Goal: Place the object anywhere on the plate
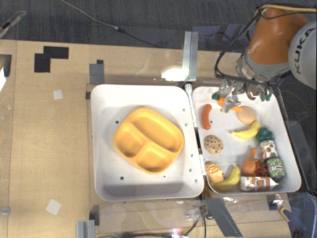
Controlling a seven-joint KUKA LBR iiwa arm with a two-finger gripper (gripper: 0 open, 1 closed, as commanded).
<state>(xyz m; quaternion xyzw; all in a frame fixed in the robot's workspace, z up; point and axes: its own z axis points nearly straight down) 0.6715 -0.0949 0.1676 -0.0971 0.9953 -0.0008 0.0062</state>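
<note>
A pale wooden bench (pixel 44 148), marked with black shapes (pixel 49 57) and small pale squares (pixel 53 207), is set against dark grey carpet (pixel 124 9) crossed by a thin cable (pixel 89 15), while a bright glare (pixel 173 74) is cast beside a metal bracket (pixel 190 56).

"kuka" lettering (cut off at the edge) on the arm (pixel 303 43)

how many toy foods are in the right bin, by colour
Orange: 3, a carrot, a sausage and a fruit
Yellow: 2 bananas
Tan: 3, an egg, a cookie and a pastry
Green: 1 broccoli
Labelled packs: 3, two cans and a carton
Total: 12, a rough count, since the pile in the corner overlaps
</note>
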